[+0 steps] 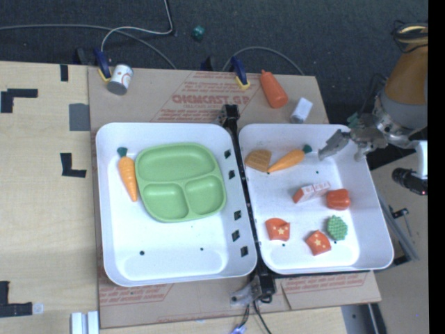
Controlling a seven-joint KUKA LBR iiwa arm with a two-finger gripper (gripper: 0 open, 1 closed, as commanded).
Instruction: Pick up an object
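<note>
The right bin (368, 256) holds several toy foods: a tan waffle piece (257, 160), an orange carrot (288, 161), a red and white wrapped piece (311, 192), a red tomato (338, 199), two red pieces (277, 229) (318, 242) and a green knobbly piece (337, 227). My gripper (346, 147) hangs over the bin's upper right corner, open, with nothing between its fingers. It is to the right of the carrot and above the tomato in the picture.
The left bin (118, 256) holds a green divided plate (182, 181) and a second carrot (127, 174). Behind the bins on the cardboard lie an orange bottle (273, 89), a small white block (302, 108) and a can (120, 78).
</note>
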